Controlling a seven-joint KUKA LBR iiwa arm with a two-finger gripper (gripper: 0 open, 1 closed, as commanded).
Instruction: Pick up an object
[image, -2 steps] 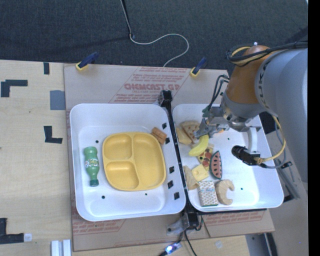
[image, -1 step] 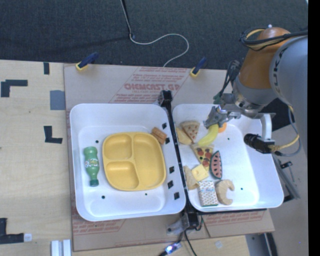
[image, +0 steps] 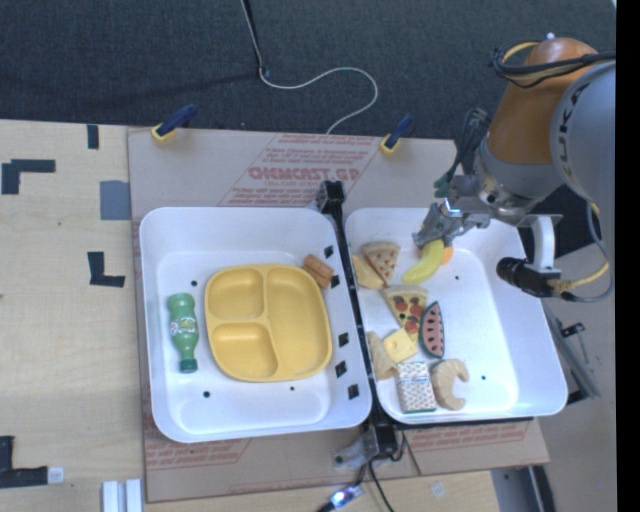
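Hovering over the upper part of the right bin (image: 520, 330), gripper (image: 432, 237) with fingertips right at the upper end of a yellow banana (image: 426, 264). Seemingly touching that fruit at its top, with something orange showing just beside the tips; not clear enough to tell a real grip from mere contact, nor how far the jaws stand apart. Below the jaws and a little left: pizza slice (image: 406, 305), then watermelon slice (image: 432, 330) beside it. Left of the jaws, near the bin divider: a tan sandwich wedge (image: 379, 262). Well below: cheese piece (image: 398, 347), small carton (image: 415, 386), croissant (image: 449, 381). Far left, in the left bin (image: 160, 250): yellow divided plate (image: 268, 322), green bottle (image: 183, 331), small brown piece (image: 319, 269) at the plate's upper right corner.
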